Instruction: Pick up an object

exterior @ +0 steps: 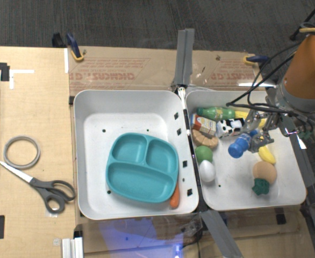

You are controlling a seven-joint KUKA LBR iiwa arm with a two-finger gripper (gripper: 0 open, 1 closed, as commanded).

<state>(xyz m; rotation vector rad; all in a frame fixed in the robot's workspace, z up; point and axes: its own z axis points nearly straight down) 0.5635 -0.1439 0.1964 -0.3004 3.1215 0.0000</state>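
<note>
The right bin (230, 190) holds several toys. Along its left side are a green bottle (216, 113), a red and white can (203, 124), a black and white cow (230, 127), a bread slice (205, 140), a green ball (203, 153) and a white egg (207, 171). My gripper (260, 133) hangs low over the bin's middle right, beside the neck end of a blue bottle (237, 147). A yellow fruit (266, 155) lies just below the gripper. Further toward the front are a tan egg (264, 172) and a small green piece (260, 187).
The left bin (87, 144) holds a teal divided plate (144, 167) with an orange carrot (174, 198) at its right front edge. Scissors (42, 187) and a tape ring (21, 150) lie on the bench to the left. Cables run from the arm's orange band (308, 69).
</note>
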